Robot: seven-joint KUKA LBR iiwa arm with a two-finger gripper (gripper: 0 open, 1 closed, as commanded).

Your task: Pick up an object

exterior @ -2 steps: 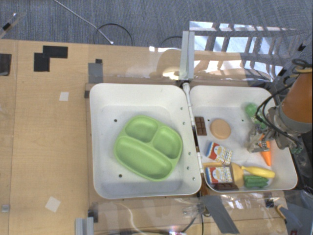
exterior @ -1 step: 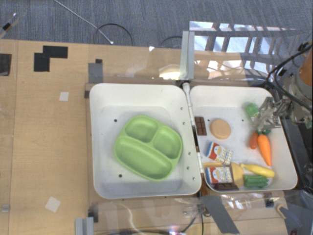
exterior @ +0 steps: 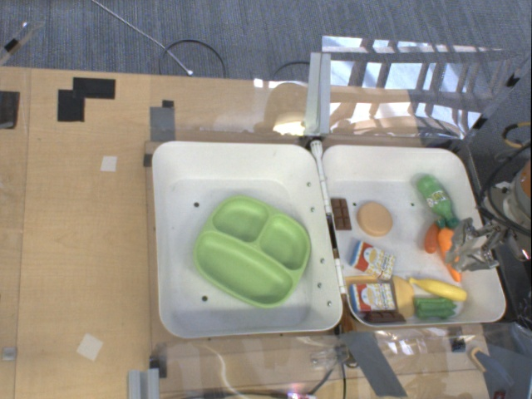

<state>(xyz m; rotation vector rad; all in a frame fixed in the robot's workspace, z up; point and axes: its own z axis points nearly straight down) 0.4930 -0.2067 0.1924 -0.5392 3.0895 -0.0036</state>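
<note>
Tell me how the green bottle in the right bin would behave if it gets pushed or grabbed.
The green bottle lies on its side, and its body looks round, so a push would probably roll it. It looks like smooth plastic, so it may slip between the fingers. It lies close to the orange piece and the gripper, so a nudge could knock it against them.

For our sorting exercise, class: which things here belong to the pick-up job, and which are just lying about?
Job in hand: hand; carrot; green bottle; banana; round biscuit; right bin.

Lying about: green divided plate; left bin; black cable.
</note>
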